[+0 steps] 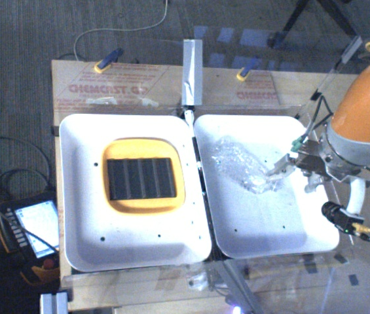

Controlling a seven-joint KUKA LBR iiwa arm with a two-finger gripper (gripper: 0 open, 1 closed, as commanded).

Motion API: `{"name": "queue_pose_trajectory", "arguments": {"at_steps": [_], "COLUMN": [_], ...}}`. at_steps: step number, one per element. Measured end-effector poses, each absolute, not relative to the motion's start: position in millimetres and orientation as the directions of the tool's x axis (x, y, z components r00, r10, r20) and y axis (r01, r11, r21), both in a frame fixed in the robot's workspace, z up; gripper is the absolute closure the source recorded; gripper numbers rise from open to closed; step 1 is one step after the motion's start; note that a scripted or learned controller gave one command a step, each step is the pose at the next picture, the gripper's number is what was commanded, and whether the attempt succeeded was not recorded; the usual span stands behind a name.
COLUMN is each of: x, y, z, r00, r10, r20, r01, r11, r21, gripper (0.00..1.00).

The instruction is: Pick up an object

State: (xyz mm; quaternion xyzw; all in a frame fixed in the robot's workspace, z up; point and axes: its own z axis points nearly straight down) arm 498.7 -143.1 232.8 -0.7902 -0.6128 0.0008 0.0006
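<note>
Grey carpet surrounds the bench (67, 84), which carries two white bins side by side. Inside the left bin (80, 241) lies a yellow tray with a dark ribbed insert (142, 177), near its middle. A crumpled clear plastic piece (240, 165) lies in the right bin (263, 237), towards its far half. At that bin's right side the gripper (288, 165) hangs, its tip just beside the plastic; whether it is apart or together I cannot tell.
</note>
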Motion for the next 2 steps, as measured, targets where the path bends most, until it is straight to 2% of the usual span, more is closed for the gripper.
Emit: {"name": "queue_pose_trajectory", "arguments": {"at_steps": [1, 2], "x": [515.3, 548.1], "y": [-139.1, -156.6], "z": [202.5, 94.5], "r00": [0.327, 0.250], "r10": [0.945, 0.968], "r20": [0.000, 0.002], "r01": [0.945, 0.968], "r11": [-0.327, -0.250], "r21": [-0.005, 0.001], "gripper": [0.00, 0.00]}}
